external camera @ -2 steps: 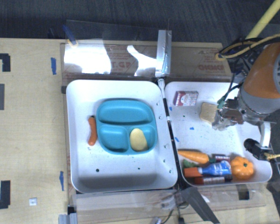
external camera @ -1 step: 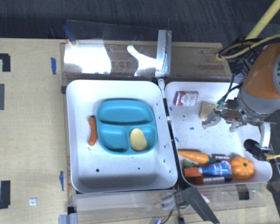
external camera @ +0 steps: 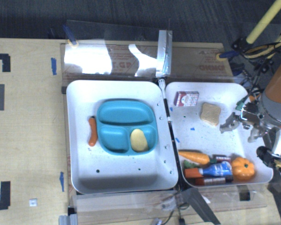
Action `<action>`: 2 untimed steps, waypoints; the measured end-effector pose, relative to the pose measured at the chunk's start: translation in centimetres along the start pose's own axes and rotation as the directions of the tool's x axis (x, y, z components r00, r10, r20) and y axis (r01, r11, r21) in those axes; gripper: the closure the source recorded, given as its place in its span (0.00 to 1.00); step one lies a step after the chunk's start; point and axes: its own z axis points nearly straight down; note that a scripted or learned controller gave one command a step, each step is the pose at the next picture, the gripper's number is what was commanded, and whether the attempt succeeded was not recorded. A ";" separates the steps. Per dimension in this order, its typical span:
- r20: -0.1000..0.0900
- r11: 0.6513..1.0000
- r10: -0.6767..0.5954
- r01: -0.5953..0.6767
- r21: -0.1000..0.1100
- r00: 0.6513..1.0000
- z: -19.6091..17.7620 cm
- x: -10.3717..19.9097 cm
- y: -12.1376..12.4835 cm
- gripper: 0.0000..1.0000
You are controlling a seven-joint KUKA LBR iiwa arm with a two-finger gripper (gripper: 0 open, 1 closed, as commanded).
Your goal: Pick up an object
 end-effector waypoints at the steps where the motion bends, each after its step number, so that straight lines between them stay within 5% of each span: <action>1: 0.002 0.989 0.146 -0.146 0.008 0.989 9.4 2.3 2.0 0.00; 2: -0.002 0.999 -0.046 0.046 -0.005 0.999 0.3 6.7 -1.4 0.00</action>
